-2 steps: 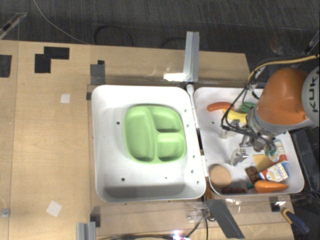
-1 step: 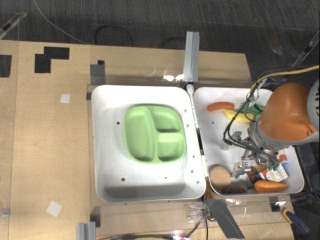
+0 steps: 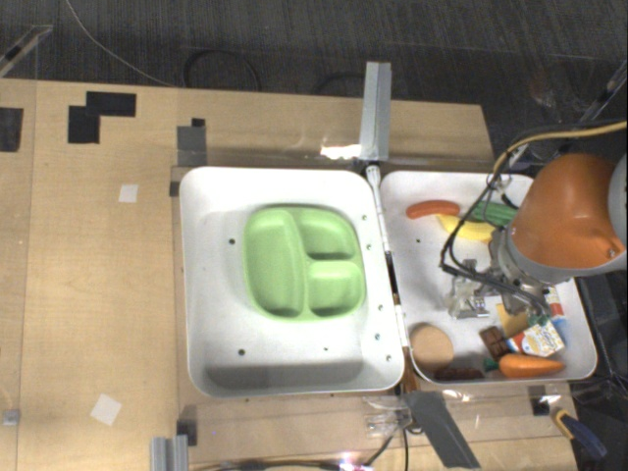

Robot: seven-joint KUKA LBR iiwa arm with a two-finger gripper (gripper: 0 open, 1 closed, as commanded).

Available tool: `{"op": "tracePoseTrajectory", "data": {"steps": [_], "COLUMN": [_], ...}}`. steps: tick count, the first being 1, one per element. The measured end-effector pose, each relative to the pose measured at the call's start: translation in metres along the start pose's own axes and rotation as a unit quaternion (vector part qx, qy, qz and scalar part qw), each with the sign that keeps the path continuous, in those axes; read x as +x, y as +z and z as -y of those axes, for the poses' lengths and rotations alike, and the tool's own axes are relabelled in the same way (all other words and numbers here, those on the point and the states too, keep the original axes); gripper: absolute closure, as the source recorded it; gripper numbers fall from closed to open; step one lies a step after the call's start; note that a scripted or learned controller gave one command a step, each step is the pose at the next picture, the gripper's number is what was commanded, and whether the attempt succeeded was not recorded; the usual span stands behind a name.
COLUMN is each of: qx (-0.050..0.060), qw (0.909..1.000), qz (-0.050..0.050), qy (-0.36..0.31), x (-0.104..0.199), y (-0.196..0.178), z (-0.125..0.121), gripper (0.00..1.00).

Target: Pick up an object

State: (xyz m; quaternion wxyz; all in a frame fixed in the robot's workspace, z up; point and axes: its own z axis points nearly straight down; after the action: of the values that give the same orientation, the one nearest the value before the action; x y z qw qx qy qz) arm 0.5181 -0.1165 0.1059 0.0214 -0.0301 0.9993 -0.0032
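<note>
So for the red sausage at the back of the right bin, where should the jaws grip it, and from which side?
Probably across the middle of the sausage, coming straight down from above. It lies flat and long, roughly left to right, with bare bin floor in front of and behind its left half, so the jaws can straddle its narrow width. A yellow item crowds its right end.

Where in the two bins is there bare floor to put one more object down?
The left bin has bare floor all around the green divided plate, widest along its near edge. In the right bin, a bare patch lies between the sausage and the round cookie. Its right and near parts are crowded around the hand.
</note>
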Motion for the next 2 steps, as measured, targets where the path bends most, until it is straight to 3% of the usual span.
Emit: {"op": "tracePoseTrajectory", "data": {"steps": [1,2], "qx": [-0.006,-0.007], "qw": [0.9903,0.9916], "qz": [-0.013,-0.014], "qy": [-0.138,-0.129], "x": [-0.075,-0.114], "y": [-0.1,-0.122], "z": [-0.042,-0.083], "gripper": [1.0,1.0]}}
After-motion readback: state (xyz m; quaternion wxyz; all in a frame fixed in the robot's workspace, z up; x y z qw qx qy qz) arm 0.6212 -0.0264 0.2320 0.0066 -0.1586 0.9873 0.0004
